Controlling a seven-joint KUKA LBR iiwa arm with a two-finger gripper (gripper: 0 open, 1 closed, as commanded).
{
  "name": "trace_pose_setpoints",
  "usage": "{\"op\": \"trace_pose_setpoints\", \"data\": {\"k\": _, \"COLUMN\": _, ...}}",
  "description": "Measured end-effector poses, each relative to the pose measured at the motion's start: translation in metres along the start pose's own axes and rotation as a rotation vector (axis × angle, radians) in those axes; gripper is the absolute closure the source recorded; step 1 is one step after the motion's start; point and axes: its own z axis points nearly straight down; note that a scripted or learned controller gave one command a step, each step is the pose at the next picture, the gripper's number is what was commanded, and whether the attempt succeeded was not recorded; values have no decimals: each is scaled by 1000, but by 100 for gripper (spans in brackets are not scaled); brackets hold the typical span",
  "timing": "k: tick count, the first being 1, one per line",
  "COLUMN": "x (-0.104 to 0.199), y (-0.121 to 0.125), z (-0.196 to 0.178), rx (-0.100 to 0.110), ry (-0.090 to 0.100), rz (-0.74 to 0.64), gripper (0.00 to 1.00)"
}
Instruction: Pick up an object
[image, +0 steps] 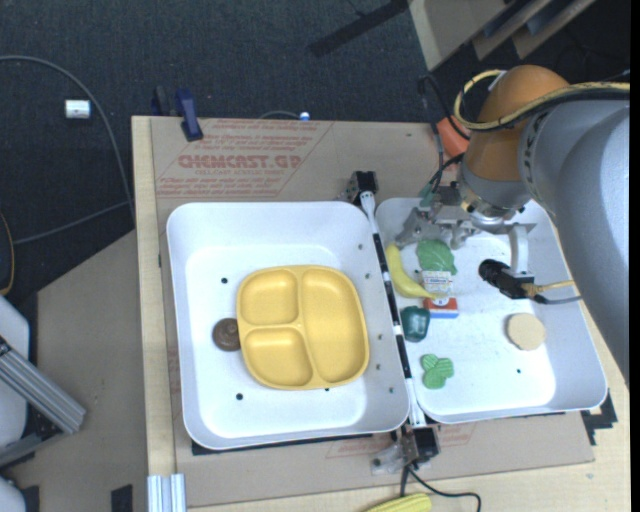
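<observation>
Gripper over green-white object, right bin's 11 o'clock; grip state untellable; adjacent banana may foul grasp.

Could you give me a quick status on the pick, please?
Gripper low over the right bin, above a pale green item. Hold not confirmed. Banana and small red-white box crowd it.

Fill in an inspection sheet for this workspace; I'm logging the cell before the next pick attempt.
Surface: left bin and right bin on a printed board.
Job's things: banana, green labelled item, beige disc, green leafy toy, in right bin.
Clutter: yellow divided plate and brown disc in left bin.
Grippers: end effector over right bin's far end, by the green labelled item.
Cables: white cable on floor, far left.
Surroundings: dark carpet.
</observation>
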Motion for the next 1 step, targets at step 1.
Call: {"op": "trace_pose_setpoints", "data": {"k": 1, "x": -43, "y": 0, "z": 0, "rx": -4, "ry": -3, "rz": 1, "gripper": 0}}
